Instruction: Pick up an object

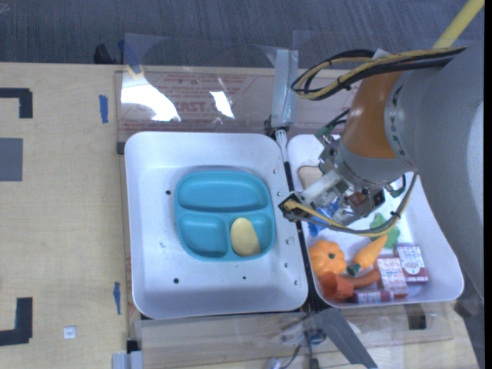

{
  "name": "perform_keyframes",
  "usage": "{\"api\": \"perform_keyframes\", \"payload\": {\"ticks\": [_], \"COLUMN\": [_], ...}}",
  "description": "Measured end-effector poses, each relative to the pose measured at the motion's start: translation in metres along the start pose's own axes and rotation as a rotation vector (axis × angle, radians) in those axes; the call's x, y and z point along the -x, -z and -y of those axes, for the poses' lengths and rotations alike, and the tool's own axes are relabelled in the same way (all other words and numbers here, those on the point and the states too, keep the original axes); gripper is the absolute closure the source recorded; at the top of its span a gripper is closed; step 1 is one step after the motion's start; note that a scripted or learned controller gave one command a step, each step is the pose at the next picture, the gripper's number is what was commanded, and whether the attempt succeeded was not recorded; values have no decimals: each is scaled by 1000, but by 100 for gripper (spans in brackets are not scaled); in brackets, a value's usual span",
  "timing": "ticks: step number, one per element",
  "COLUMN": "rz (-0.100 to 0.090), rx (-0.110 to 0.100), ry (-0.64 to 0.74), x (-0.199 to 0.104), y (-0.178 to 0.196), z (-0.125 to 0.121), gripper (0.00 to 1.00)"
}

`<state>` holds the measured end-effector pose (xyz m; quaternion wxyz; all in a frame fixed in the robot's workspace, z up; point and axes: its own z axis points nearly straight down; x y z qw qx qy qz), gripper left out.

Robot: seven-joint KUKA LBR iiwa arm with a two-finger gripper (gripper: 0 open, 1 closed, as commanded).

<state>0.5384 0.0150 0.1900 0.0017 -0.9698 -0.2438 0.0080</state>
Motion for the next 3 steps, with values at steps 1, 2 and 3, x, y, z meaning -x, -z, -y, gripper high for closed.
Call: {"api": "perform_keyframes", "payload": {"ticks": [1,2,3], "rz": [-17,-3,-12], "rx": [6,0,3], "ry": [-229,-263,-103], "x": [11,-43,-40], "y": [80,-11,8], "z": [-59,-72,-52], "gripper": [100,100,100]}}
